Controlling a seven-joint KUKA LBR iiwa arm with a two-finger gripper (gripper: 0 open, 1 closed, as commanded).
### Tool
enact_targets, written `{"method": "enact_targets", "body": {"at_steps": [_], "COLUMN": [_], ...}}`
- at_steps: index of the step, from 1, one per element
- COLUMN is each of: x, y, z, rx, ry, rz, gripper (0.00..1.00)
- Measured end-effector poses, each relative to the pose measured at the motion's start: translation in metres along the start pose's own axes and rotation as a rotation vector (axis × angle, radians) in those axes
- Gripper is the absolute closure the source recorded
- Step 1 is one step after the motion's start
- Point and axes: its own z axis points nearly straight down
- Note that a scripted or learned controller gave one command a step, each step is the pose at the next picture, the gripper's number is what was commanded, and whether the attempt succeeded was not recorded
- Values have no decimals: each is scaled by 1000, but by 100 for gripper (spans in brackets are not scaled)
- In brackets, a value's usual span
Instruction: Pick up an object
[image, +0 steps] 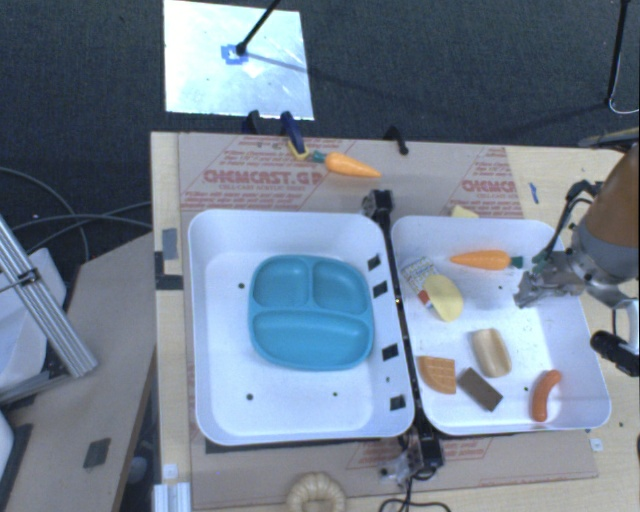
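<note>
Two carrots (482, 260) (350, 166), one blue plate (310, 310), one sausage (543, 395).

Just left of the gripper (527, 292), a glossy plastic carrot (482, 260) lies in the smooth white plastic bin (575, 335); farther left, a matt blue plastic divided plate (310, 310); underneath, cardboard-like brown sheet (265, 178).

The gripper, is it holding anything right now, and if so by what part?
Nothing shows between its fingers. The gripper hangs over the right bin, beside the leafy end of the carrot, with bare bin floor under it.
</note>
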Motion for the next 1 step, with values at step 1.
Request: {"method": "enact_targets", "body": {"at_steps": [1], "x": [1], "y": [-4], "z": [-62], "rx": [0], "ry": [0], "rz": [0], "gripper": [100]}}
